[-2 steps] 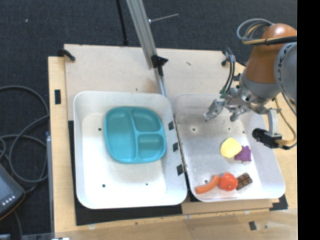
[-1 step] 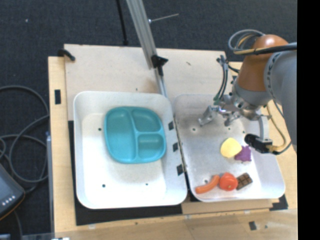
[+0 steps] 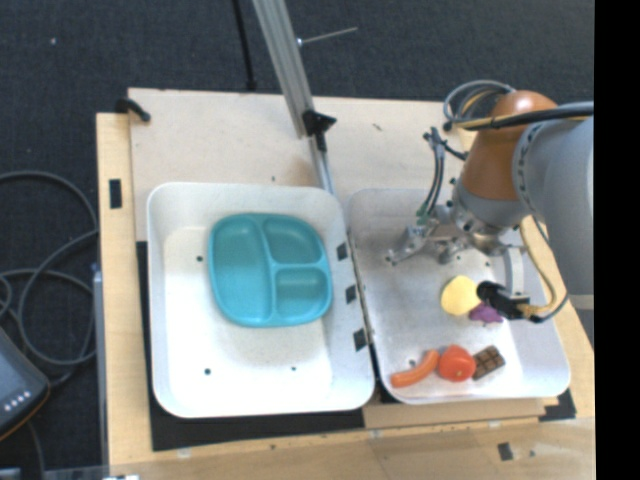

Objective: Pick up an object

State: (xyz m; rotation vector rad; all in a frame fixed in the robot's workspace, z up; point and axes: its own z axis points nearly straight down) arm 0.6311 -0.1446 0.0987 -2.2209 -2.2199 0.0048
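My gripper [image 3: 422, 250] hangs over the upper middle of the right bin [image 3: 545, 373], fingers open with nothing between them. Below and to its right lie a yellow round object [image 3: 460, 295] and a small purple object [image 3: 487, 315], touching each other. Along the bin's front edge sit an orange carrot [image 3: 414, 369], a red tomato [image 3: 456, 364] and a brown chocolate piece [image 3: 488, 361]. None of these touches the gripper; the yellow object is the closest.
The left bin [image 3: 165, 298] holds a teal divided plate [image 3: 270, 269]. A slanted metal pole [image 3: 285, 53] rises behind the bins where they meet. The grey arm with its orange band [image 3: 500, 163] covers the right bin's back right corner.
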